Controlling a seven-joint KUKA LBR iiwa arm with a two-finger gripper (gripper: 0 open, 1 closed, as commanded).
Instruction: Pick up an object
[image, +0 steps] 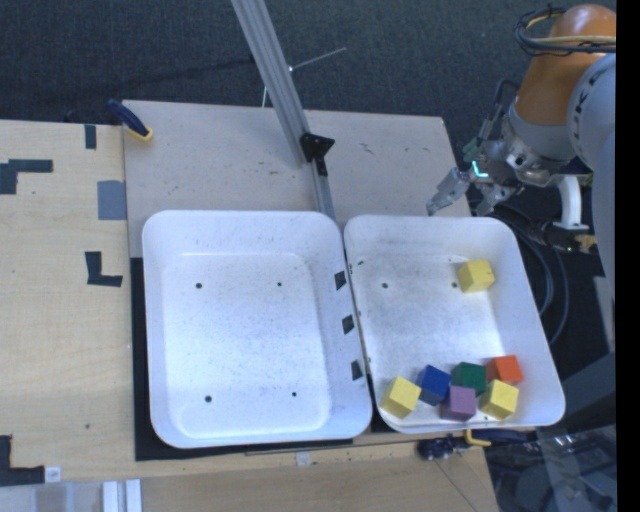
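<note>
My gripper (464, 196) hangs over the far right rim of the right bin (400, 300), just beyond its back edge. Its two fingers stand apart, open, with nothing between them. A lone yellow cube (476, 275) lies in the right bin, a short way in front of the gripper. Along the bin's near edge is a cluster: a yellow cube (402, 396), a blue cube (434, 383), a green cube (468, 376), a purple cube (461, 401), an orange cube (505, 369) and another yellow cube (500, 399).
The left bin (240, 330) sits beside the right one. A slanted metal pole (285, 90) runs down to the gap between the bins. A blue and yellow tool (130, 118) lies at the back left. Black cables (560, 265) run right of the bins.
</note>
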